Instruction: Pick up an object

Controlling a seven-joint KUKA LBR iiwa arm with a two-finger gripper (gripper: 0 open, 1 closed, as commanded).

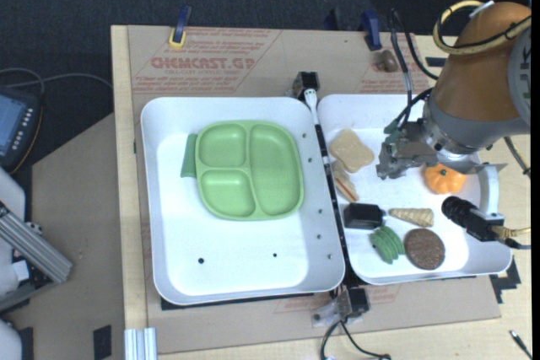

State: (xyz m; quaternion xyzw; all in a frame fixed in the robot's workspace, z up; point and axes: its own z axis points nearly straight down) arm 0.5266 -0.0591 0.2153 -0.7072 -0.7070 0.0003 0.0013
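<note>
Bench [128,181]: flat tan board with red print. Two clamps [179,29] sit on its far edge.

Left bin [153,181]: shallow, white, smooth, with rounded corners. It holds one plate [249,169], pale green, glossy, rounded-square and moulded into three compartments. The plate lies flat in the far half. The near half of the floor is bare, giving wide room on that side.

Right bin [371,110]: same make, and its left wall touches the left bin's right wall.

Contents of the right bin:
- Bread [351,150]: tan, matte, blocky, lying at far left.
- Stick [344,184]: thin, orange-tan, lying along the left wall just near of the bread.
- Block [363,216]: black, rectangular, lying against the left wall.
- Cone [411,217]: cream, ridged, lying on its side just right of the block.
- Leaf [387,243]: dark green, crinkled, lying near of the block and cone.
- Disc [424,249]: brown, round, speckled, lying flat just right of the leaf, close to the near wall.
- Pumpkin [445,179]: orange, lobed, right of centre.

Gripper [393,163]: dark grey metal, over the middle of the right bin, between the bread and the pumpkin and far of the cone. Nothing visible is in its grasp. Whether the claw is released or clenched cannot be told.

The items crowd the bin's left wall and near edge. The far strip of its floor is open.
</note>
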